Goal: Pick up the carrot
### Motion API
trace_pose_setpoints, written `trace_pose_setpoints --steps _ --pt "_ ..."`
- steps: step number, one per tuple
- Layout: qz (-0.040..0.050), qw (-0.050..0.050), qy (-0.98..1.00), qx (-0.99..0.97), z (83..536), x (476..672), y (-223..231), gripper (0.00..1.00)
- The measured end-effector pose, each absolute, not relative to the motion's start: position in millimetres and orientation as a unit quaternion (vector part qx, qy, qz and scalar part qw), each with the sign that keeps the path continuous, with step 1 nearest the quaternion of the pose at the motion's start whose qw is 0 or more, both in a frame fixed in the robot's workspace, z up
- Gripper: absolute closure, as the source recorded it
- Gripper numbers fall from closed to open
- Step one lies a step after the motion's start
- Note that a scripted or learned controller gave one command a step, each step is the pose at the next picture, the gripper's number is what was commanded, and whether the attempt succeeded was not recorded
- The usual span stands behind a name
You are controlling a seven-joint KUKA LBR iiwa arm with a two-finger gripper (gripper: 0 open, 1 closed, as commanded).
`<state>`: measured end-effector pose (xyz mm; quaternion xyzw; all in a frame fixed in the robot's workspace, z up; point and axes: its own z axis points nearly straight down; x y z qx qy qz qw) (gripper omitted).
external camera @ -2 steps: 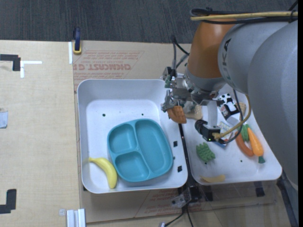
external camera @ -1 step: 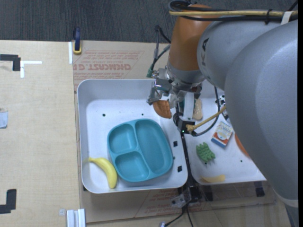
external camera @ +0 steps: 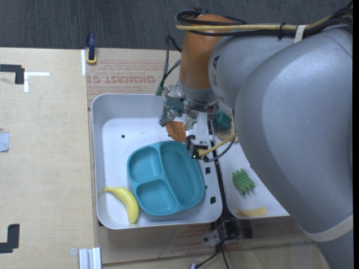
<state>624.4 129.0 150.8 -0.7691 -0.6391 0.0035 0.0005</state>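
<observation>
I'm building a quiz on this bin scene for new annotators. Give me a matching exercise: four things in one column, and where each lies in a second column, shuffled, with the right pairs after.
Things:
1. banana
2. teal divided plate
3. carrot
4. green toy

Places:
A. under the tool, at the back of the left bin
B. right bin, beside the arm
C. front left corner of the left bin
D. middle of the left bin, toward the front

Pairs: 1-C, 2-D, 3-A, 4-B
</observation>
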Motion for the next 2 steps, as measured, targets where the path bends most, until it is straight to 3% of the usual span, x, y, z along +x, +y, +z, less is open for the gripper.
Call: trace_pose_setpoints --steps 1,2 --pt "0.0030 0.000 -0.639 -0.769 151 624.8 129 0.00" --pt "0.0034 0.001 -0.734 -0.679 132 601.5 176 0.00"
